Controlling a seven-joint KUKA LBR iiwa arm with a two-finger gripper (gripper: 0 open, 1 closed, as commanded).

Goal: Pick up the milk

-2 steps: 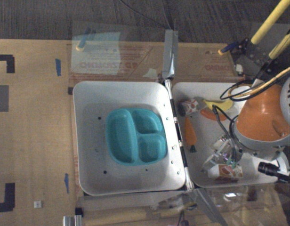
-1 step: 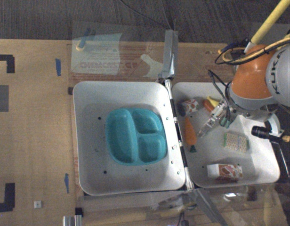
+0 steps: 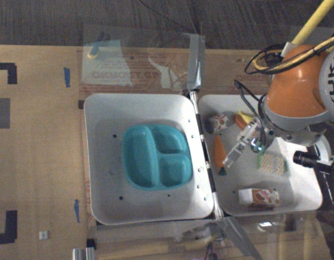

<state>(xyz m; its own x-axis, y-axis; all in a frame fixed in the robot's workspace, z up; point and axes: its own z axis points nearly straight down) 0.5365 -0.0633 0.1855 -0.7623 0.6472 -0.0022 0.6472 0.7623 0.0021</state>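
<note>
I observe the milk (image 3: 259, 197), a small white carton with red-orange print, lying on its side on the floor of the right bin (image 3: 308, 199), close to that bin's near wall. It touches nothing else that I can see.

Relative to the milk: a pale speckled block (image 3: 273, 164) sits just beyond it, toward the far side and slightly right. A carrot (image 3: 219, 151) lies farther left, along the bin's left wall, green end toward the near side. Past the carrot, near the far-left corner, I note a small cup-like item (image 3: 219, 122) with red markings, and beside that a red and yellow item (image 3: 242, 118), partly hidden by the arm.

The end effector (image 3: 238, 148) hangs above the bin floor, well apart from the milk, between the carrot and the speckled block. Its fingers point toward the carrot; I cannot tell whether they are spread or closed. Nothing is visibly between them.

The left bin (image 3: 102, 118), farther from the milk on the same surface (image 3: 37, 172), holds a teal divided tray (image 3: 156, 156).
</note>
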